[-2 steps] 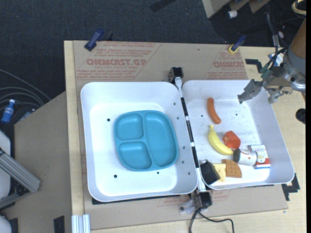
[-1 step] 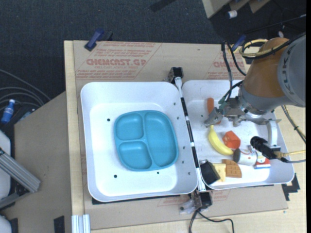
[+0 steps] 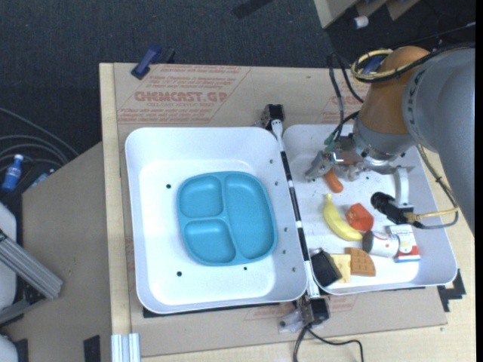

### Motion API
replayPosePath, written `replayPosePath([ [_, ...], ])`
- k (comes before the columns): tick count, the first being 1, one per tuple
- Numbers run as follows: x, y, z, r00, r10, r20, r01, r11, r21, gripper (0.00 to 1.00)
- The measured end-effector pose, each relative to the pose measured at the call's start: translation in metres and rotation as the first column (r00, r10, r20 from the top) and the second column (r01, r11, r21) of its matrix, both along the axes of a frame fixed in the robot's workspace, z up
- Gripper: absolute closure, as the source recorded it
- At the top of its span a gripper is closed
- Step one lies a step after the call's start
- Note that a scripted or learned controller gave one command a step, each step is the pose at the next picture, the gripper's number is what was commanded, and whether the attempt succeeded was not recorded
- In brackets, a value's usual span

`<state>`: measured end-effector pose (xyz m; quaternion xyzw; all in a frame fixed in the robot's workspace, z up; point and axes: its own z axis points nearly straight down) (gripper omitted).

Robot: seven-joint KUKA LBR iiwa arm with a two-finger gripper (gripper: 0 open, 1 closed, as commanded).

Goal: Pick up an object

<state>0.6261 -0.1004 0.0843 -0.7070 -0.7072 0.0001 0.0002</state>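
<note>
The right bin holds several small items. My gripper hovers low over its far left part, its fingers spread open. A small orange carrot-like piece lies right below, between the fingertips, and is not clamped. A yellow banana lies just in front of it. Beside the banana sits a red piece. Nearer the front edge are a brown waffle-like piece, a black block and a white and red carton.
The left bin holds a blue divided plate. The bins' shared wall runs just left of the gripper. A blue item lies on the bench's far left corner. The grey and orange arm covers the right bin's far side.
</note>
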Motion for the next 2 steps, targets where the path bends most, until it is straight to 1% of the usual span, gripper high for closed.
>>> replayPosePath([
  [1, 0.001, 0.0, 0.011, 1.0, 0.0, 0.003, 0.0, 1.0, -0.001, 1.0],
  [2, -0.066, 0.059, 0.145, 1.0, 0.0, 0.001, 0.0, 1.0, 0.0, 1.0],
])
